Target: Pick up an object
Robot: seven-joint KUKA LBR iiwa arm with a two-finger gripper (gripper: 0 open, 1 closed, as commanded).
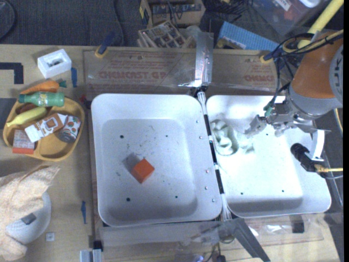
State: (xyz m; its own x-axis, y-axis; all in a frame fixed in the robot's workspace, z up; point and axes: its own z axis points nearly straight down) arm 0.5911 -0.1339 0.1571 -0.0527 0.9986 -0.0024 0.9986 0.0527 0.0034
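An orange cube (144,170) lies in the left bin (109,113), a little left of its middle, with a dark shadow beside it. A pale green, partly see-through object (223,137) rests at the left side of the right bin (272,201). My gripper (255,126) hangs over the upper middle of the right bin, just right of the pale green object and apart from it. The grey arm with its orange band (319,72) reaches in from the right.
A yellow bowl (54,149) with toy food and a green bottle (42,99) sits left of the bins. A white box (54,63) and a crumpled cloth (22,198) lie on the bench at left. Cables hang by the wrist (305,157).
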